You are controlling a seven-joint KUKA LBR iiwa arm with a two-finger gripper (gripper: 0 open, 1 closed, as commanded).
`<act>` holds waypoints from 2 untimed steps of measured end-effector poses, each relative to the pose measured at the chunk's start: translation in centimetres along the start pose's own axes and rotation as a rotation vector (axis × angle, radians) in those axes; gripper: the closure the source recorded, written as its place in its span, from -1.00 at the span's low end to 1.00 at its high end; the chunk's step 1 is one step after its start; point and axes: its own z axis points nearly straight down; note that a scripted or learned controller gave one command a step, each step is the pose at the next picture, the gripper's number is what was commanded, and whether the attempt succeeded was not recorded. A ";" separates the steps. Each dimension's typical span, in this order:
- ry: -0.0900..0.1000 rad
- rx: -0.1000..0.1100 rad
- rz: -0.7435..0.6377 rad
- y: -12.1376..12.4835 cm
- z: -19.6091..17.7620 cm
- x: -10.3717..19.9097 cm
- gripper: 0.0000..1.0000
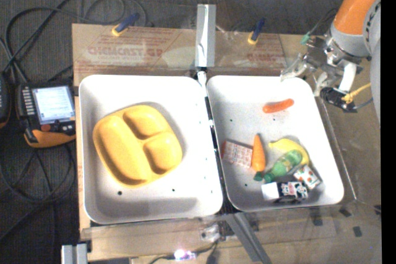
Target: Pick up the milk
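Milk (286,190) lies at bin (331,151) front edge (gripper (337,85) well apart).

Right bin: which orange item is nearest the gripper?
The sausage, lying alone in the far half of the right bin; the carrot sits lower, among the clutter.

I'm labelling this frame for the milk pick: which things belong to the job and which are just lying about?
Belongs to the job:
milk carton, near the front of the right bin
pincer, outside that bin's far right corner

Just lying about:
carrot
green bottle
sausage
yellow tray in the left bin
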 end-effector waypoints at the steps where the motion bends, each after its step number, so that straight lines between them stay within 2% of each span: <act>1: 0.006 -0.005 -0.065 -10.9 10.6 -3.0 -1.00; 2: 0.006 -0.003 -0.065 -10.9 9.7 -3.0 1.00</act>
